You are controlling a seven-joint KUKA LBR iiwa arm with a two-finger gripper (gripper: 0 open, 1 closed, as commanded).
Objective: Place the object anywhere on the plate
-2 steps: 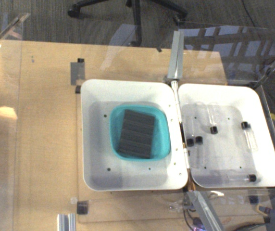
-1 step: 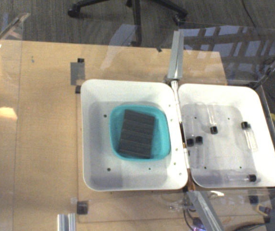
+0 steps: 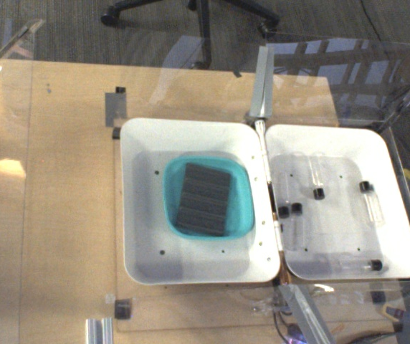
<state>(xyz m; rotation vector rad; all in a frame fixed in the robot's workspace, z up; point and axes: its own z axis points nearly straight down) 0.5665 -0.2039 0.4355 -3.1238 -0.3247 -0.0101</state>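
- Evidently the task looks finished: a dark grey ribbed block, something like a foam or rubber pad, lies flat on the teal plate in the left bin.
- The block sits near the plate's middle, slightly tilted, with teal rim visible on all 4 sides, so it rests wholly on the plate and not over its edge.
- Judging from this, nothing is left to carry; at most the placement needs checking.
- The state of the tool cannot be told from this view, so I cannot say whether its jaws are apart or together, and nothing touches the block.
- The right bin holds several clear tubes with black caps, about 4; one capped tube lies near the right wall, another cap sits nearer the middle, 1 pair of caps lies by the left wall, and 1 more by the front rim.
- The tubes' clear bodies nearly vanish against the white floor, so their exact count and lie are hard to make out.
- The block's material and thickness cannot be judged from above.
- A transparent sheet throws glare over the wooden bench, and an office chair base is cut off at the top edge.
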